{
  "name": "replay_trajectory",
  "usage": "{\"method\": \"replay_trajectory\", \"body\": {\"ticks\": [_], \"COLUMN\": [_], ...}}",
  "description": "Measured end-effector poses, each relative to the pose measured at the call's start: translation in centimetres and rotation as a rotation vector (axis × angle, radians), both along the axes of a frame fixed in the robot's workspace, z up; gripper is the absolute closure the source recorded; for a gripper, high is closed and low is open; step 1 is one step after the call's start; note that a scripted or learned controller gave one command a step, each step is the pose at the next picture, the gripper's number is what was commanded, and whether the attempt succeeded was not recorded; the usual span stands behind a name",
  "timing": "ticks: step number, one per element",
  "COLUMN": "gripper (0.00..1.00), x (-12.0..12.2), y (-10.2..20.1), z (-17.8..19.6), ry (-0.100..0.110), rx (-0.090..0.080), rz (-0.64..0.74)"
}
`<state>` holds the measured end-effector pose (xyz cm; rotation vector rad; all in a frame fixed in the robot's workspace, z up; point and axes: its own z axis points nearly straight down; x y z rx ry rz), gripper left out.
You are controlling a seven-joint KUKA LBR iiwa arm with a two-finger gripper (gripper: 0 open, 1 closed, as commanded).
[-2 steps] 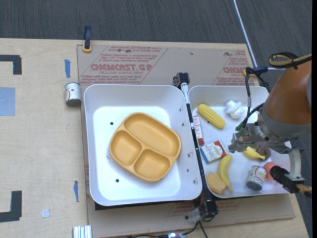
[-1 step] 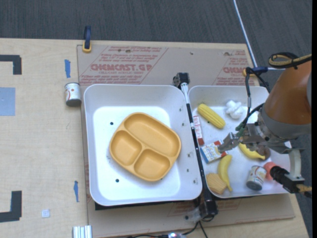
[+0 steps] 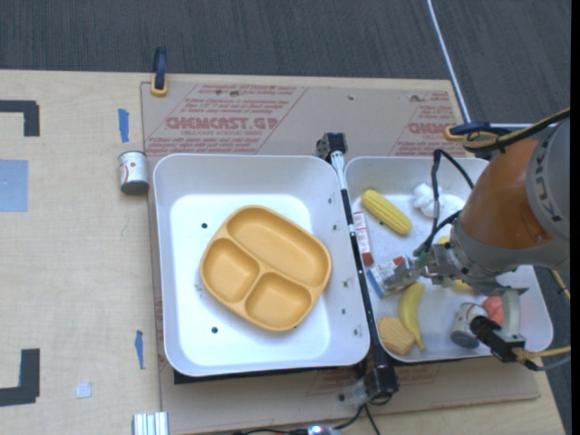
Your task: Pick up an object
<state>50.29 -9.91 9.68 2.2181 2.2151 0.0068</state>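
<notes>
two shallow bins of smooth white plastic with a soft sheen are seen. the gripper (image 3: 399,279), of dull grey metal, is lowered into the right bin (image 3: 535,333). well to its left, in the left bin (image 3: 172,243), a divided plate (image 3: 265,267) of matt orange-yellow plastic is shown. just below the gripper, a banana (image 3: 412,311) of smooth, glossy yellow plastic is seen, and above it a corn cob (image 3: 386,211) with a bumpy yellow surface. further above and to the right, a crumpled white lump (image 3: 426,198), soft like cloth or paper, is seen. under both bins, a matt brown board (image 3: 272,116) with red print is laid on a pale wood-look benchtop (image 3: 63,288).
</notes>
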Motion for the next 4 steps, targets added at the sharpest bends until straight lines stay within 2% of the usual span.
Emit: {"method": "replay_trajectory", "body": {"ticks": [1, 2, 3, 4], "gripper": [1.0, 0.0, 0.0, 0.0], "x": [0.1, 0.0, 2.8, 1.0], "y": [0.1, 0.1, 0.2, 0.7], "z": [1.0, 1.0, -0.8, -0.7], "ry": [0.0, 0.0, 0.005, -0.007], "rx": [0.003, 0.003, 0.005, 0.0], "rz": [0.001, 0.001, 0.004, 0.0]}}
